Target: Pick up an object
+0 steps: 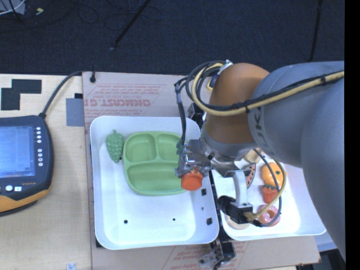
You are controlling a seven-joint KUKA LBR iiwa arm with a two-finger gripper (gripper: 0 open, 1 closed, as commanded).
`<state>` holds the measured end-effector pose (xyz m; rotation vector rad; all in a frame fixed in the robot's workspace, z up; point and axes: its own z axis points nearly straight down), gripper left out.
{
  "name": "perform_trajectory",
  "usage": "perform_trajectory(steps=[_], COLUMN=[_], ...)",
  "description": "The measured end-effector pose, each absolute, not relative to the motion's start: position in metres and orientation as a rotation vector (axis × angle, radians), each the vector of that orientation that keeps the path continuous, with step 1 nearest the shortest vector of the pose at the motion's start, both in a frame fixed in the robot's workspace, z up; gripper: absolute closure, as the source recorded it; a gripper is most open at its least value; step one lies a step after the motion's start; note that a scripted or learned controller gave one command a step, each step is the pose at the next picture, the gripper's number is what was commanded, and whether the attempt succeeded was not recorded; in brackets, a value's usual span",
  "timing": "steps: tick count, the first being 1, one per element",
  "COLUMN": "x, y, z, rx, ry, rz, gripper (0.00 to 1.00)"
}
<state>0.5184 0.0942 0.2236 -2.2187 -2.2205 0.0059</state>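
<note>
The grey arm [298, 111] looms over both bins; its pincer [190, 170] (whether apart or together I cannot tell) sits at the green tray's [147, 162] edge, touching an orange object [192, 180]. Nothing looks lifted yet.

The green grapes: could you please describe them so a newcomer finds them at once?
Look in the left white bin. Beside the green divided tray, on its left, lies a toy bunch of grapes. It is darker green than the tray, and knobbly.

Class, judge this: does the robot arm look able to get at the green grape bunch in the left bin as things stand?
Probably yes: the grape bunch lies uncovered beside the green tray, nothing on top, and the arm is already above that bin.
</note>
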Motion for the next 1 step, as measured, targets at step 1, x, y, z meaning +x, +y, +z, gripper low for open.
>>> perform_trajectory(steps=[1], x=[0.5236], y=[0.1051], z=[0.2168], rx=[-2.219], ry=[-2.221], rz=[0.006], gripper=[1.00])
